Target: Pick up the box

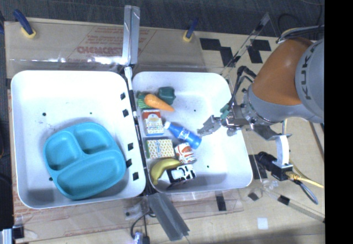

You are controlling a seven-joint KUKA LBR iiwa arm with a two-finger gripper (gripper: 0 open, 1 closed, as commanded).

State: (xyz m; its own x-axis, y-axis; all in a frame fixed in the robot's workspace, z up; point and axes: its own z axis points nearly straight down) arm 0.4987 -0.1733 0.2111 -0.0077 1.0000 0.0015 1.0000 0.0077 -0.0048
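Observation:
A small red and white box point(153, 123) lies flat near the left wall of the right bin point(237, 166). Just below it lies a flat box with a green and tan check pattern point(159, 147). My gripper point(209, 125) hangs low over the middle of the right bin, to the right of both boxes. It sits just beyond the cap end of a blue bottle point(185, 135), which lies between it and the boxes. I see nothing held in it.
The right bin also holds a carrot point(159, 103), a dark green object point(166, 93), a red and white can point(186, 153), a banana point(164, 167) and a black and white item point(182, 174). A blue divided plate point(83, 160) lies in the left bin point(33, 88).

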